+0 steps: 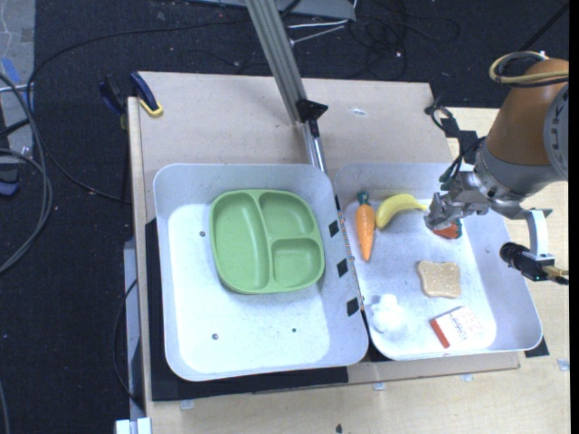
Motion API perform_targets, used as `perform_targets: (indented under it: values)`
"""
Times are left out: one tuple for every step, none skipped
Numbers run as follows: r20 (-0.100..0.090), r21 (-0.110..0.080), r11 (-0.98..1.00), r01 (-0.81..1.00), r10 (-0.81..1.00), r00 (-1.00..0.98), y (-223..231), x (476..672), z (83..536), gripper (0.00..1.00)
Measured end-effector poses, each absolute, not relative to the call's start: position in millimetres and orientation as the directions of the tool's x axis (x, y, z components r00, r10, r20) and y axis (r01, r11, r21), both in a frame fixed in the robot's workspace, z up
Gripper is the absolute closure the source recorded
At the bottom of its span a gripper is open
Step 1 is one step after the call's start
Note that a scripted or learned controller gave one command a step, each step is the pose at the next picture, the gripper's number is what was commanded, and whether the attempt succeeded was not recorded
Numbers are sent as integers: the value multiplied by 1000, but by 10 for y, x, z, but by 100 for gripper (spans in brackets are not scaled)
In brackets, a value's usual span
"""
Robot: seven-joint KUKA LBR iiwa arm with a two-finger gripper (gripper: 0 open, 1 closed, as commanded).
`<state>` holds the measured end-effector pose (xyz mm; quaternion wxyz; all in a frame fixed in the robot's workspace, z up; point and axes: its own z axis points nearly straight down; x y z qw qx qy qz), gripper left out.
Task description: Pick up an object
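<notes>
In the right bin lie an orange carrot, a yellow banana, a slice of toast, a white lump and a red and white packet. My gripper hangs low at the bin's far side, just right of the banana. A small red object shows right beneath it, partly hidden by the gripper body.
The left bin holds a green divided plate. A grey metal pole slants down from the top to the gap between the bins. The arm reaches in from the right over the bench.
</notes>
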<state>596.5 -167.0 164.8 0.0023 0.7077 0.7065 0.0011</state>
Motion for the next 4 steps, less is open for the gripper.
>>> perform_targets:
  values:
    - [-2,6,0,1000,1000,0,-1734,5982,2097,100]
    - [-2,6,2,1000,1000,-2,-1738,5994,2459,100]
    - [2,1,8,1000,1000,-8,-1147,6002,2528,100]
    - [0,0,6,1000,1000,-6,-645,6085,2403,100]
